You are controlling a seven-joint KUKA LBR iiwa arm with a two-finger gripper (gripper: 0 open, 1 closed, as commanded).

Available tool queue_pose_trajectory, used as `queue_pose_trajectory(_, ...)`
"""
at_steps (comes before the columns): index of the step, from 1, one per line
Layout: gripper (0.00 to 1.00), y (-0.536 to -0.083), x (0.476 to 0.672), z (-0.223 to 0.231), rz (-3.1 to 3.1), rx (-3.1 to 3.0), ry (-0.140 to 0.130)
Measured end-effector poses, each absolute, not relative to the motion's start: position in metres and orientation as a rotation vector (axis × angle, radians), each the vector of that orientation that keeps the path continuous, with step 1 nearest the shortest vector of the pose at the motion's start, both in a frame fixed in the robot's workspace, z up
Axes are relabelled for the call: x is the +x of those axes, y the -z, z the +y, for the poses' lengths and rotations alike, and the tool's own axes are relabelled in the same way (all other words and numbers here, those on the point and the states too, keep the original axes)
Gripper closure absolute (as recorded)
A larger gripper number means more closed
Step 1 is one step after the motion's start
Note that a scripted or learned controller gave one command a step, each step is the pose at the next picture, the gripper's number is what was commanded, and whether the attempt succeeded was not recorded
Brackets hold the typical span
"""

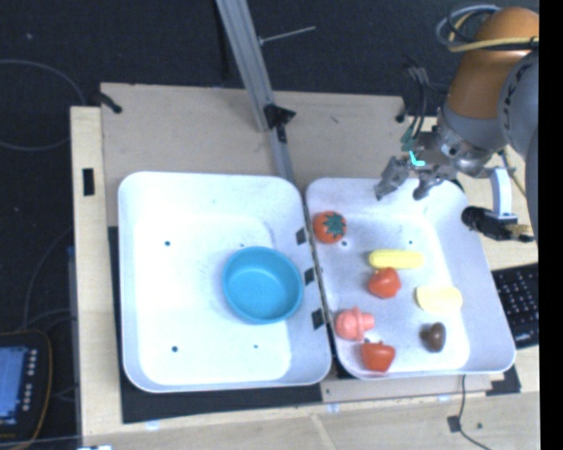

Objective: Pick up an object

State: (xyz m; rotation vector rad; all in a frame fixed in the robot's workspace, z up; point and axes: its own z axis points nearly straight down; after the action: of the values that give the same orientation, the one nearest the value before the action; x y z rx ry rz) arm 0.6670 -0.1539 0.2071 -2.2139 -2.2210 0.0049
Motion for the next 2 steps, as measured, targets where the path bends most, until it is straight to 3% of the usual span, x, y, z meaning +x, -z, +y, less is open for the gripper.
queue_pose_trajectory(1, 0.0, -0.212, 0.669, -0.154, -2.227, -2.218, 0.004)
queue_pose_trajectory(2, 0.0, -0.171, 0.668, -0.155, -2.224, -2.22, -0.005)
